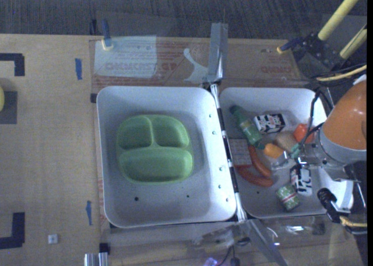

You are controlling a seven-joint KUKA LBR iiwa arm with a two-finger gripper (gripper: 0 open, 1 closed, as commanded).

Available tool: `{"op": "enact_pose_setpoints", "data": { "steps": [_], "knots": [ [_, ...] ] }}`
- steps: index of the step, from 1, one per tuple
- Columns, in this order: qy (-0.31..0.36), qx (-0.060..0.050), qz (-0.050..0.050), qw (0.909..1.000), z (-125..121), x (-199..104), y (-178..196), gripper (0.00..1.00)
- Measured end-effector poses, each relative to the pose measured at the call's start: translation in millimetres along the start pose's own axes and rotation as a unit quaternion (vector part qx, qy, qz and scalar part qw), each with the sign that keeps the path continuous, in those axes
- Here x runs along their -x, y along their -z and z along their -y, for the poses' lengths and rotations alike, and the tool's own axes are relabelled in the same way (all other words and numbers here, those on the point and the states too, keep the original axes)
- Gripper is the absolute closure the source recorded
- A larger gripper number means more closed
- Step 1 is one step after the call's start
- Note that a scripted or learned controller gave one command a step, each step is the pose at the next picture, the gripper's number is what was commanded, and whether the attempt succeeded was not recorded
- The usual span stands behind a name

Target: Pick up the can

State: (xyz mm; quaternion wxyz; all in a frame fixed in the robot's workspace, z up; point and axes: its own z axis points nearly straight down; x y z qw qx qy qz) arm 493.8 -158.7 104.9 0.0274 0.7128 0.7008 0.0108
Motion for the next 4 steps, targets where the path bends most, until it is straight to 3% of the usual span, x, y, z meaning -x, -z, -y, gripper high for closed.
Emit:
{"op": "enact_pose_setpoints", "data": {
  "steps": [1,2,3,4],
  "knots": [
    [-0.002,0.008,0.005,1.0000,-4.7,4.4,14.9,1.00],
    [0.124,-0.019,-0.011,0.9920,9.5,15.8,18.6,1.00],
    [0.242,-0.019,-0.016,0.9698,5.7,10.1,17.8,1.00],
    [0.243,-0.019,-0.016,0.9698,5.2,10.0,17.7,0.00]
  ]
}}
